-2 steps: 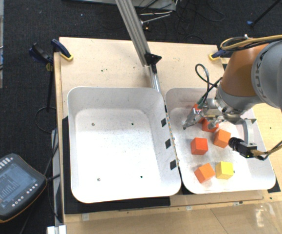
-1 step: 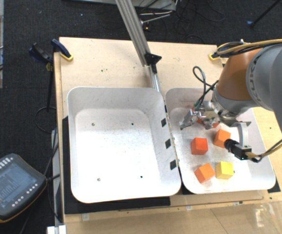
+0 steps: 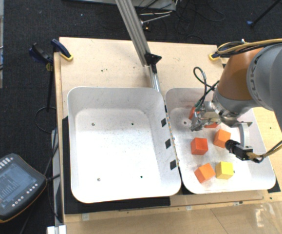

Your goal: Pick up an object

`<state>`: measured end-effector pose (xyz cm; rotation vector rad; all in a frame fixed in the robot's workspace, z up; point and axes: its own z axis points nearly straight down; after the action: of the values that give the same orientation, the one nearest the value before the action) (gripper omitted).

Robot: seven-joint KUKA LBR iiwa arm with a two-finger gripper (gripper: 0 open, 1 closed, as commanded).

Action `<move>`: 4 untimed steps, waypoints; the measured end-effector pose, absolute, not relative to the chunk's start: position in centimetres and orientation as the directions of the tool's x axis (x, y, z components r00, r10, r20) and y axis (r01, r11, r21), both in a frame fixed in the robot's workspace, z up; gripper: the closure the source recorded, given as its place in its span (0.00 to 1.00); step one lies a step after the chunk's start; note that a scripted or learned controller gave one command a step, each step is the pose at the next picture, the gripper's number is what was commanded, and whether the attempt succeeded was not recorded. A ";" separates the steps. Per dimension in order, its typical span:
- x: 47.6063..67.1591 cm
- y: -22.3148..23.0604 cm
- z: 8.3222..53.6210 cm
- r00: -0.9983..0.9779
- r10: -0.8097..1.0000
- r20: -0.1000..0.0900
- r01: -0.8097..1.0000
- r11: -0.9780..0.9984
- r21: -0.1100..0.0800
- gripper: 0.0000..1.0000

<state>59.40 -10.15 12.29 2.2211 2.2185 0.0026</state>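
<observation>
My gripper (image 3: 199,122) is low in the back half of the right bin (image 3: 257,179), its wrist and cables covering what lies below it. Red bits of a block (image 3: 192,112) peek out on both sides of the gripper; whether it is held I cannot tell. A red-orange cube (image 3: 199,146) lies just in front of the gripper. An orange cube (image 3: 222,137) sits to its right, close to the gripper body. Nearer the front edge lie another orange cube (image 3: 204,172) and a yellow cube (image 3: 224,170), side by side.
The left bin (image 3: 82,101) adjoins the right one along a shared rim with black tape marks. A slanted metal pole (image 3: 133,26) comes down to the bench behind the bins. A teach pendant (image 3: 11,184) lies off the bench at the lower left.
</observation>
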 end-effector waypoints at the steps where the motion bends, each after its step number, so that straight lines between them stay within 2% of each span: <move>1: 60.3 -10.8 17.4 -0.001 1.000 -0.001 1.000 0.001 0.005 1.00; 2: 60.7 -10.6 23.8 -0.003 1.000 -0.002 1.000 0.003 0.008 1.00; 3: 60.7 -10.6 21.0 -0.001 1.000 -0.001 1.000 0.001 -0.002 1.00; 4: 61.2 -5.6 20.5 -0.007 1.000 0.001 1.000 0.007 -0.001 1.00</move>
<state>61.18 -5.60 20.50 2.2149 2.2300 0.0002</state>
